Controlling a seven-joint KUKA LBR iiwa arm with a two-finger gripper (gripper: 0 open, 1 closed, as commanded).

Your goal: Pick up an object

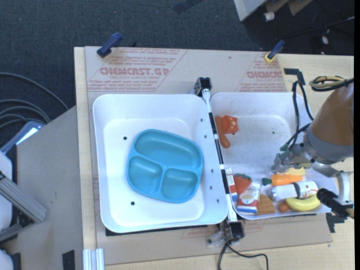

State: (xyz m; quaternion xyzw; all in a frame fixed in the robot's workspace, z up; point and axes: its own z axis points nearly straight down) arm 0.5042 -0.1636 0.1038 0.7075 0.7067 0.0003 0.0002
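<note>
- Gripper low over right bin, near its right wall; I cannot tell how the jaws stand.
- Orange block, white bottle and banana lie just beside it, near front edge.
- Orange toy sits by divider.
- Blue divided plate fills left bin.

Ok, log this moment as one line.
arm: over right bin | gripper: above toy pile | banana: in bin | blue tray: left bin
</note>
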